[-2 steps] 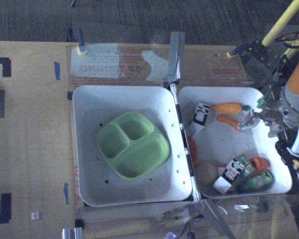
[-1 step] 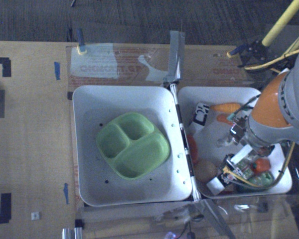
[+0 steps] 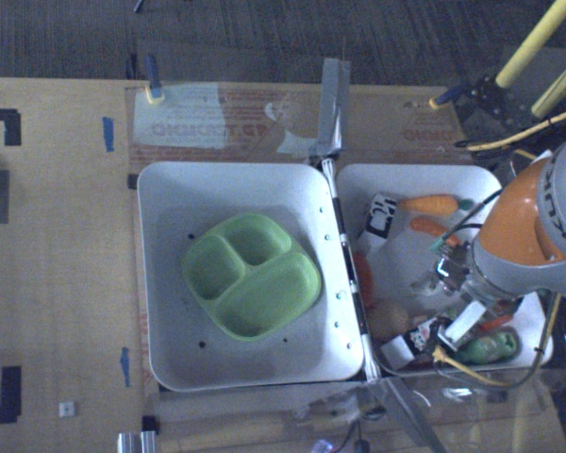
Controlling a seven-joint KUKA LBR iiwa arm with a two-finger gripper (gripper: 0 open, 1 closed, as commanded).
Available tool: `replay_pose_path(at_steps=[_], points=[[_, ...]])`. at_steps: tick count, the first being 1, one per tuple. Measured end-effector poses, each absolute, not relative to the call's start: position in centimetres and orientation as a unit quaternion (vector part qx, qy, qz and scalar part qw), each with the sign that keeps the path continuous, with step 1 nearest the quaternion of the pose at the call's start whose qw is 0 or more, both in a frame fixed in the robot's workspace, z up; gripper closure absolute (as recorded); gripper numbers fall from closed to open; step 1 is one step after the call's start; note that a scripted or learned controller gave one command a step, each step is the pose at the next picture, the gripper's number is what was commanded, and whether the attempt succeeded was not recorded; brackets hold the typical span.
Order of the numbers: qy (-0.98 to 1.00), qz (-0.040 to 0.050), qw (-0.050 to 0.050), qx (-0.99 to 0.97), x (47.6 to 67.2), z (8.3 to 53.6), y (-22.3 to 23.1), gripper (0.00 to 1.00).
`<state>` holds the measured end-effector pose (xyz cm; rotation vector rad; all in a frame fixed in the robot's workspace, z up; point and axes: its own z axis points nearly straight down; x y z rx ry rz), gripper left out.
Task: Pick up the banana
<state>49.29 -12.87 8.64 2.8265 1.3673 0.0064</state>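
Pale wooden bench top (image 3: 57, 291) with blue tape marks carries two shallow white bins side by side. On the left-hand white bin (image 3: 160, 253) a light green plastic plate with three compartments (image 3: 252, 274) lies near the middle, turned at a slant. The right-hand white bin (image 3: 396, 182) is crowded. An orange carrot-shaped toy (image 3: 432, 203) lies near its far wall, with a black-and-white printed packet (image 3: 380, 217) just beside it. A slim red stick-like thing (image 3: 360, 276) runs along the wall nearest the other bin, and a green rounded thing (image 3: 491, 348) sits by the near wall.

From the right, the grey arm with its orange band (image 3: 521, 217) reaches over this bin. The two-finger gripper (image 3: 438, 279) hangs low above the clutter in the bin's middle. Whether it is released or clenched I cannot tell, and nothing can be made out in its grasp.

I cannot place the banana with any certainty. A dull tan rounded lump (image 3: 389, 317) lies near the gripper, toward the near left corner of the right bin and apart from it. Whether that lump is the fruit is unclear.
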Motion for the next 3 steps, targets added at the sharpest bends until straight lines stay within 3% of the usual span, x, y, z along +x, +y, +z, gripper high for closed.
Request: replay_pose_path(at_steps=[1, 2, 3], points=[[0.435, 0.0026, 0.002, 0.901, 49.3, 9.7, -12.9, 1.00], [0.349, 0.0016, 0.000, 0.937, 48.1, 8.9, -9.4, 1.00], [0.349, 0.0014, 0.000, 0.937, 48.1, 8.8, -9.4, 0.00]])
